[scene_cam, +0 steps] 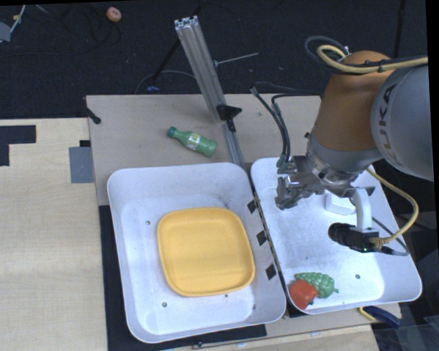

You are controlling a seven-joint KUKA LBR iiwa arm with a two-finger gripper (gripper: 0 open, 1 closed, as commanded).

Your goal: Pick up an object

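Over the right bin [401, 282], fingers [285, 195] look blurred, indistinct.

likely a lab: bench [45, 217], loose cables [279, 127]

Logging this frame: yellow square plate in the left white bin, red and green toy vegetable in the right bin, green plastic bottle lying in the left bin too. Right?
Not quite. The camera view shows the green plastic bottle lying on the bench behind the bins, outside the left white bin. The yellow square plate and the red and green toy vegetable in the right bin are as you logged.
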